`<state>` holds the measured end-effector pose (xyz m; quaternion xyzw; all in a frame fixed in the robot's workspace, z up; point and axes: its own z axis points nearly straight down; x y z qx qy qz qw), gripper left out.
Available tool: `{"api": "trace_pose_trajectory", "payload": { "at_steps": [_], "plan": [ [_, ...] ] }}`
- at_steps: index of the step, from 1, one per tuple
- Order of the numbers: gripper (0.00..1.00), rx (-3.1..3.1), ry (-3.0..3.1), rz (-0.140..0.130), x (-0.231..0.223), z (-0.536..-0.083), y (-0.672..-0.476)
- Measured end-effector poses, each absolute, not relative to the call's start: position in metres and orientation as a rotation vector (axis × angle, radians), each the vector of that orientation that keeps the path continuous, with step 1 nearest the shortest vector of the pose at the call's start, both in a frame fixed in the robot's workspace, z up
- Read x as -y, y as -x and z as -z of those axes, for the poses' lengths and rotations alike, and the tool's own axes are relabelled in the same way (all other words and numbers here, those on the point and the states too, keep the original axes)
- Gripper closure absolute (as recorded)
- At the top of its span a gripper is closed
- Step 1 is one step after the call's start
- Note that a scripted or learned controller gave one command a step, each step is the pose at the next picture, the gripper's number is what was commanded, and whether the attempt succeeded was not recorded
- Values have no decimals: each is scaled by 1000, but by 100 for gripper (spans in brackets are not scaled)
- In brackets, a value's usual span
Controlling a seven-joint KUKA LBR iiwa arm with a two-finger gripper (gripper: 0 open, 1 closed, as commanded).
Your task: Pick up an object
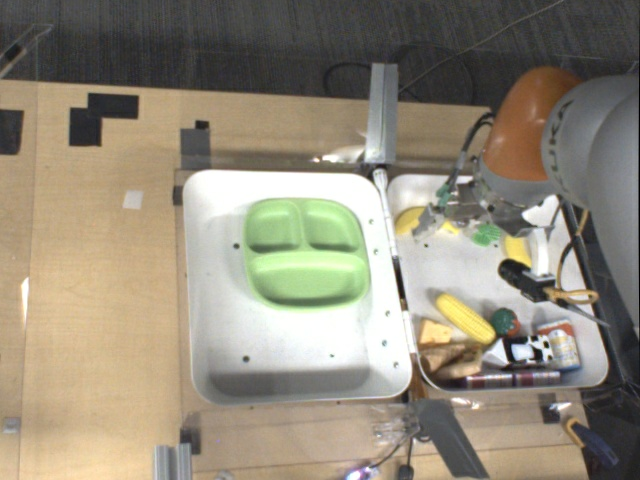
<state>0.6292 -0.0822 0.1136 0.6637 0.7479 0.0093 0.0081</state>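
Robotics lab: bench (100,298) with white bins (200,268) (cables behind)

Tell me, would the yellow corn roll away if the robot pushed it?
Probably, a little. The corn looks rounded and long, so a sideways push could roll it. It lies by the bread and a red ball, which might stop it. It looks like smooth plastic, so perhaps slippery.

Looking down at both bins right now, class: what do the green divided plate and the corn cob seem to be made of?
Green divided plate: probably moulded plastic, matte, one even colour with soft rounded compartment edges. Corn cob: likely a plastic toy, smooth, uniformly bright yellow with a faint sheen; its kernel texture is too small to judge.
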Motion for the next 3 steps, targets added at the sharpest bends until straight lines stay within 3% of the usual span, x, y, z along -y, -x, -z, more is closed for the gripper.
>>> {"api": "trace_pose_trajectory", "payload": {
  "at_steps": [1, 2, 3],
  "plan": [
    [0, -2460, -1938, -11, 85, -89, -647],
    [100, -2458, -1933, -22, 83, -103, -650],
    [100, -2361, -2063, -9, 48, -212, -638]
  ]
}}
